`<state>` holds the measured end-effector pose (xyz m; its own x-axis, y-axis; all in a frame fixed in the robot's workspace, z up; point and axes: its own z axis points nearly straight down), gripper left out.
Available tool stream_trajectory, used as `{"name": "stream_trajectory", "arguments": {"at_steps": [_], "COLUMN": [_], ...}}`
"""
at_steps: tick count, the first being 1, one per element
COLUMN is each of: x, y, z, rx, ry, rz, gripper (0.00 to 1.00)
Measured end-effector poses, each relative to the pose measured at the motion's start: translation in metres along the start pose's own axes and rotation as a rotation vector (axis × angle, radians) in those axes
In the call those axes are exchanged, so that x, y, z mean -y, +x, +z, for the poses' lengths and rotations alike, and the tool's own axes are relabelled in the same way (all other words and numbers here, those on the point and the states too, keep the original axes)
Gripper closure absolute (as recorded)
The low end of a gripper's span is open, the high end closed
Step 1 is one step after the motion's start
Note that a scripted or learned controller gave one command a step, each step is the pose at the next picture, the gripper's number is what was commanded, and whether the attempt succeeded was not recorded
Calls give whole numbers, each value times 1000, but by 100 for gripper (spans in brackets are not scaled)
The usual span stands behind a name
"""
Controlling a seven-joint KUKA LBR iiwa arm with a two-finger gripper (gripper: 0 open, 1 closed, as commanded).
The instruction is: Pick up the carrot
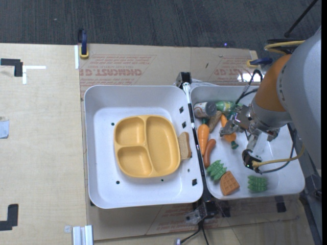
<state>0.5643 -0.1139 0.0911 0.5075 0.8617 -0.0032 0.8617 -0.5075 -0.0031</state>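
Right bin (286, 180): carrot (203, 137) lies left of jaws (231, 128).

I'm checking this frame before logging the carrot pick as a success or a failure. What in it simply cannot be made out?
- Gripper, camera view: the fingers are lost among wrist hardware and cables, so open or shut is unclear.
- Carrot, camera view: in the right bin; too small to tell whether the fingers touch it.
- Small orange item at the gripper: too blurred to identify.
- Arm: cut off by the right edge.
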Motion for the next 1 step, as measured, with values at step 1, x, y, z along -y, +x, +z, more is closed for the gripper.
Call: {"name": "stream_trajectory", "arguments": {"at_steps": [1], "x": [1], "y": [0], "z": [-8], "rx": [3], "ry": [5], "rz": [-7], "gripper": [100]}}
